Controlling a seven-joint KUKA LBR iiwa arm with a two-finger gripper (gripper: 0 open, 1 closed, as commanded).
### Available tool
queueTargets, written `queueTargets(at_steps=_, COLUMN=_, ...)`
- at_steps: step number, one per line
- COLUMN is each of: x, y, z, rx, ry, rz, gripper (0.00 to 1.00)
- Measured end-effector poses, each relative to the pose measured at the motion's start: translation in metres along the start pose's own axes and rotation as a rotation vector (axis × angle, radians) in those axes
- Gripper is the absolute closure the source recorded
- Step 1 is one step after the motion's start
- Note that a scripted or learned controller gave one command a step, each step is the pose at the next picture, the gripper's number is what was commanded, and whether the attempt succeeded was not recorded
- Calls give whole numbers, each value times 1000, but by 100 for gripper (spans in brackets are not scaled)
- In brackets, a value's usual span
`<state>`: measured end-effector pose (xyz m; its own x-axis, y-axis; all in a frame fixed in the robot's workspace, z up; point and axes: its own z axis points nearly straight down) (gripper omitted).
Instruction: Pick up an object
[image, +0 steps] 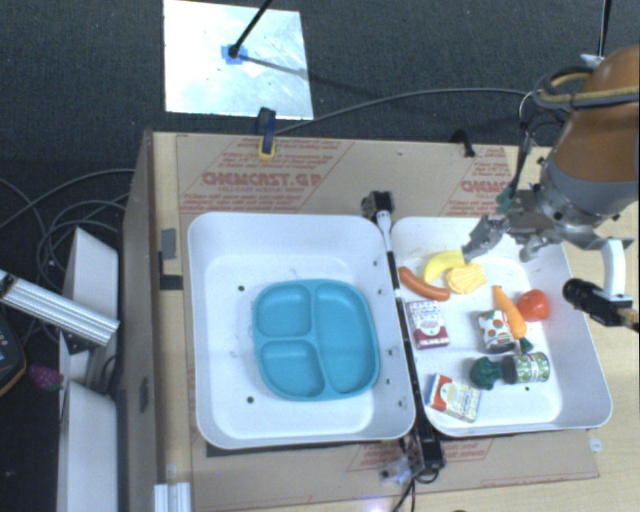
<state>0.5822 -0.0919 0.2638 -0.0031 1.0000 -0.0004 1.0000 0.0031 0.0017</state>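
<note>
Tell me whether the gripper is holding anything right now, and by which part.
Nothing is visibly held. The gripper hangs over the right bin, just above the yellow banana and the yellow chip, with no object seen between its fingers.

My gripper (497, 238) hangs over the far part of the right bin (580, 400), just beyond the yellow banana (441, 266) and the yellow-orange piece (466, 278) lying against it. Taking the banana as my mark, the hot dog (423, 284) lies just nearside-left of it, the carrot (509, 312) and the red tomato (533, 304) sit to its right, and the small cartons (427, 323) and the green bottle (512, 370) lie nearer the camera. Well left of the banana, the blue divided plate (315, 338) rests in the left bin (225, 260).
</note>
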Motion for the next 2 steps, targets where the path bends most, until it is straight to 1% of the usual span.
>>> queueTargets(at_steps=1, x=-3, y=59, z=180, rx=0, ry=0, rz=0, gripper=0)
queueTargets(at_steps=2, x=-3, y=58, z=170, rx=5, ry=1, rz=-1, gripper=100)
